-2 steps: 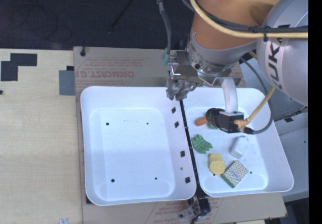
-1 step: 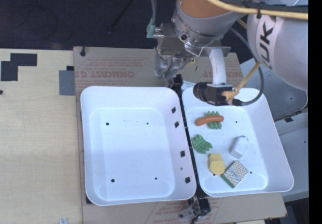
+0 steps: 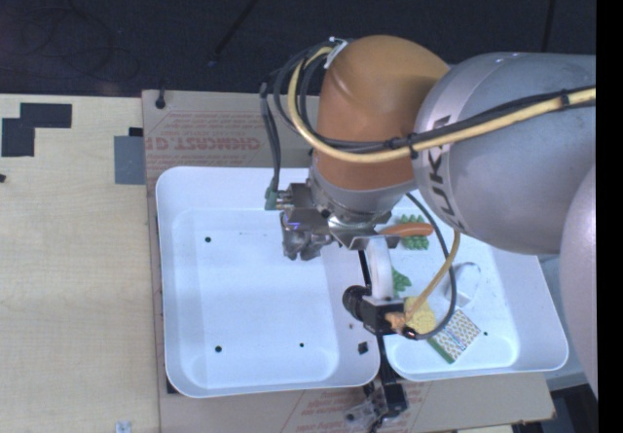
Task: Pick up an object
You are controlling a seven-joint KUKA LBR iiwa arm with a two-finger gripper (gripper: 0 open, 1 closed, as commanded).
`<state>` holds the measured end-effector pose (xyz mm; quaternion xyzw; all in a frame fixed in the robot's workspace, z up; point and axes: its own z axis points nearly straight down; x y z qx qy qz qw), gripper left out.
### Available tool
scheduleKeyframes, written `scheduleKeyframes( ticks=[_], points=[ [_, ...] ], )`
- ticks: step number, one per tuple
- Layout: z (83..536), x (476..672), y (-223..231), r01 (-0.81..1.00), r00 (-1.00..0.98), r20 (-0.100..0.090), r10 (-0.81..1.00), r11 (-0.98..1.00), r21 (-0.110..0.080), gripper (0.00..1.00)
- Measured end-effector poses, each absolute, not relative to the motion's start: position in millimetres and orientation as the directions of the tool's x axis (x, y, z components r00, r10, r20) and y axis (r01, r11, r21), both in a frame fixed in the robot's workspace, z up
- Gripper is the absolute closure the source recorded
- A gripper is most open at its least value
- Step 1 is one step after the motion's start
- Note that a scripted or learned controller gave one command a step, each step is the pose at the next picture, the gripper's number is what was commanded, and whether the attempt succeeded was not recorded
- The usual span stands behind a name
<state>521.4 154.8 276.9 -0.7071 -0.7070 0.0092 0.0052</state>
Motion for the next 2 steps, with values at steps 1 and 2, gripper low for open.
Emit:
scheduleKeyframes(
  ticks=[1,2],
  points=[
    [229.1,484.6,55.7,1.0,0.005,-0.002,1.0,-0.005,-0.011,1.0],
    [240.7,486.8,57.5,1.0,0.005,-0.001,1.0,-0.005,-0.009,1.0]
  ],
)
